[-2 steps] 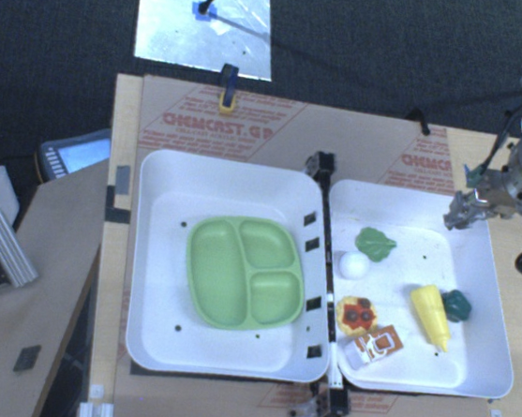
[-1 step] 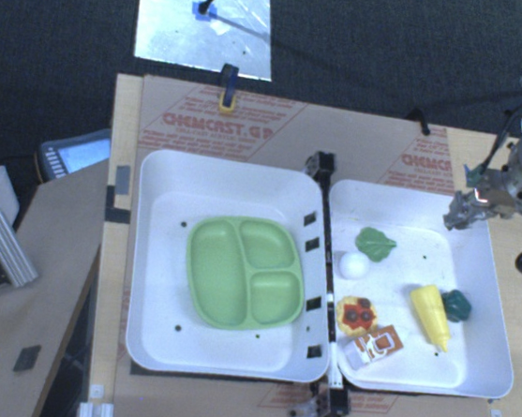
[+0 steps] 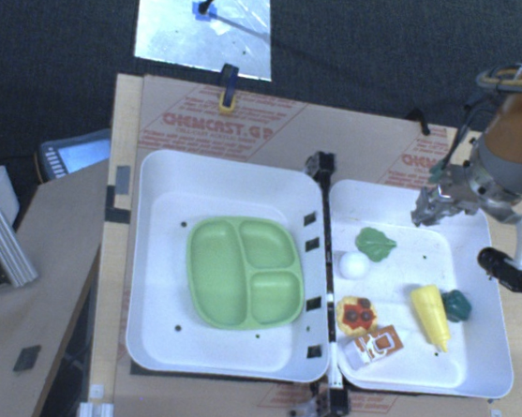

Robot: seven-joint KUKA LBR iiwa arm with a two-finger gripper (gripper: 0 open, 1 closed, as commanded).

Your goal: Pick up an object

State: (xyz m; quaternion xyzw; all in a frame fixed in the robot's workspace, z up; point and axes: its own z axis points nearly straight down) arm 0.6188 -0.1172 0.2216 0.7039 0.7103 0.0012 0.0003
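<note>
Camera view. The grey arm with its orange band enters from the right; its metal gripper hangs over the far edge of the right bin, and whether the jaws are spread or pressed together cannot be told. Nothing is seen between them. Both bins are shallow, smooth white plastic with rounded corners. The left bin holds a pale green, three-compartment tray of matte plastic. In the right bin, just below and left of the jaws, lies a crinkled green leaf-shaped toy; further down and left sits a small white ball. Well below the jaws lie a glossy yellow corn-shaped toy touching a dark teal lump, a red-and-yellow flat toy and a brown-and-white piece. The bins rest on a printed cardboard sheet over a bench, against a dark backdrop.
</note>
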